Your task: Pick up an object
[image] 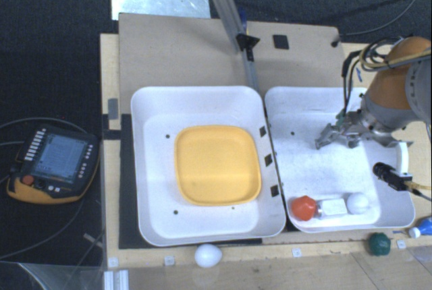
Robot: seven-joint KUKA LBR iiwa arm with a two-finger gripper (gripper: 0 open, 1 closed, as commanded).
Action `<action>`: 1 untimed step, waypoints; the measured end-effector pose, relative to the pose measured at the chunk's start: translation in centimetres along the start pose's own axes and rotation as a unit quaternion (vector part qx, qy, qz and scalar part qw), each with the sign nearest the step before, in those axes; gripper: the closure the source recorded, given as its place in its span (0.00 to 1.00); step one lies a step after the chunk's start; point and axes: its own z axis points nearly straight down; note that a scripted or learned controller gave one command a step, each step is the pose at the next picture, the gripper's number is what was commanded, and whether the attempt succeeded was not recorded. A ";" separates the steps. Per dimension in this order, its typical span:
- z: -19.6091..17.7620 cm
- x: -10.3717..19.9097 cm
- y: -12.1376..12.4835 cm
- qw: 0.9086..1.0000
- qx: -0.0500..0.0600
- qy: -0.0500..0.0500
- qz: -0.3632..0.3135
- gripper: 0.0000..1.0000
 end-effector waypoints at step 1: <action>-1.2 0.0 0.1 1.000 -0.001 0.000 0.000 1.00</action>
